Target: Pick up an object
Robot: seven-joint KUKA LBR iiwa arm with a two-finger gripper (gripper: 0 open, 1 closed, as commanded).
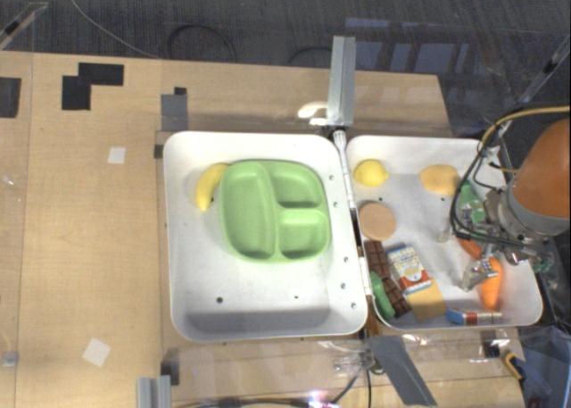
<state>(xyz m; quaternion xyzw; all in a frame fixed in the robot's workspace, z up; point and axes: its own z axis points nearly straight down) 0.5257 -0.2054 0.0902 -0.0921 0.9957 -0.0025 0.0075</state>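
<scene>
The right bin [406, 154] holds a yellow lemon [370, 172], a pale yellow rounded item [439, 179], a round tan disc [377, 219], a brown chocolate bar [385, 279], a small orange-and-blue carton [408, 268], a yellow cheese block [426, 301], a marker [475, 316] and an orange carrot [491, 293]. My gripper [483, 270] hangs low at the bin's right side, right over the carrot's upper end. The wrist and cables hide part of the carrot. I see nothing lifted off the bin floor.
In the left bin [187, 245] a green divided plate [272, 210] lies beside a yellow banana [208, 185]. A metal post [342, 80] stands at the back between the bins. The arm's orange band [544, 179] overhangs the right bin's right wall.
</scene>
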